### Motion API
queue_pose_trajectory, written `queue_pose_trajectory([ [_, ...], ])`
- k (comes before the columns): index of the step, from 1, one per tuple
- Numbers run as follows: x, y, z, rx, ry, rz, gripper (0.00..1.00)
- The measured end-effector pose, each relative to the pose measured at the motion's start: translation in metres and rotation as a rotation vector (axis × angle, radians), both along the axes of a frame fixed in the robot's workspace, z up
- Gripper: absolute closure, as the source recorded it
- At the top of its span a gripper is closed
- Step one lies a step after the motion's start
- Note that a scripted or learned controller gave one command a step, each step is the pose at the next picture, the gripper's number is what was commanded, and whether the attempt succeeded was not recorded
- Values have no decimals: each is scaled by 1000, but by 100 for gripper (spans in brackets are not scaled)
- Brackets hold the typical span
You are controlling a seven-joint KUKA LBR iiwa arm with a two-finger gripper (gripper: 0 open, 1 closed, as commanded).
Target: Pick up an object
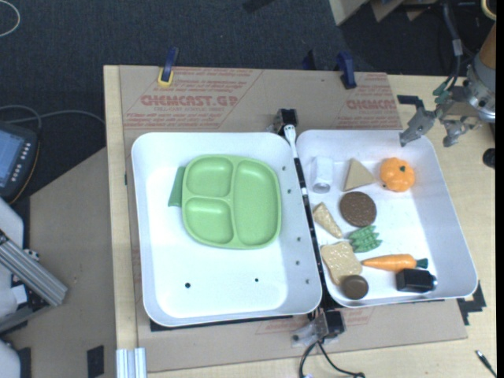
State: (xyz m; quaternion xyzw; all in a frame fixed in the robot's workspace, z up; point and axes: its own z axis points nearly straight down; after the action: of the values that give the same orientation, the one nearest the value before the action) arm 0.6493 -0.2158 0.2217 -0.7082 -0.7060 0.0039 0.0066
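While the tool [431,128] hangs open and empty at the upper right of the frame, above the right bin's [455,219] top edge, it should drop straight onto the pumpkin [397,174] just below it, fingers straddling it. Most of the arm is cut off.

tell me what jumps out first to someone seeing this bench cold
The big green divided plate lying alone in the left bin catches the eye first. Next comes the cluster of toy food in the right bin, above all the orange pumpkin near its far edge and the carrot near its front. The hand hangs open over that bin's far right corner, holding nothing.
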Motion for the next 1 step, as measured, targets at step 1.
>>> queue_pose_trajectory([
  [1, 3, 1, 10, -4, -15, 3, 0],
])
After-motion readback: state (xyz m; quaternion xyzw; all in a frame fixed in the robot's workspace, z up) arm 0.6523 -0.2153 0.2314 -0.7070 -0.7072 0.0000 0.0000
